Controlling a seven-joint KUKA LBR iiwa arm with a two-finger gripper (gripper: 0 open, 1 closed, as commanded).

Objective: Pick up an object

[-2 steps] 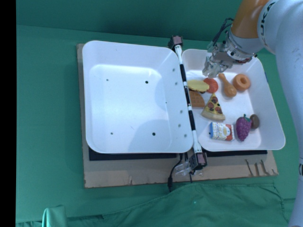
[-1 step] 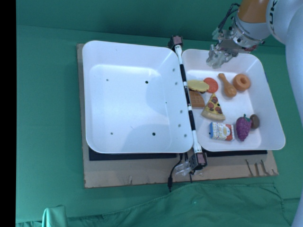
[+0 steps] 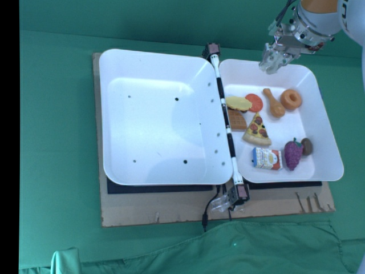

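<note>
My gripper (image 3: 271, 63) hangs over the far edge of the right bin (image 3: 328, 136), above and apart from the toys. Nothing shows between its fingers. In the right bin lie a doughnut (image 3: 291, 99), a chicken drumstick (image 3: 273, 103), a tomato slice (image 3: 254, 102), a yellow sandwich piece (image 3: 238, 103), a waffle (image 3: 236, 120), a pizza slice (image 3: 257, 130), a milk carton (image 3: 266, 158), a bunch of purple grapes (image 3: 292, 154) and a small brown piece (image 3: 307, 146).
The left bin (image 3: 159, 124) sits beside the right one, split from it by a black-and-white bar (image 3: 225, 119). Both rest on a cardboard sheet (image 3: 171, 213) over green cloth. A cable clump (image 3: 225, 201) lies at the near end of the bar.
</note>
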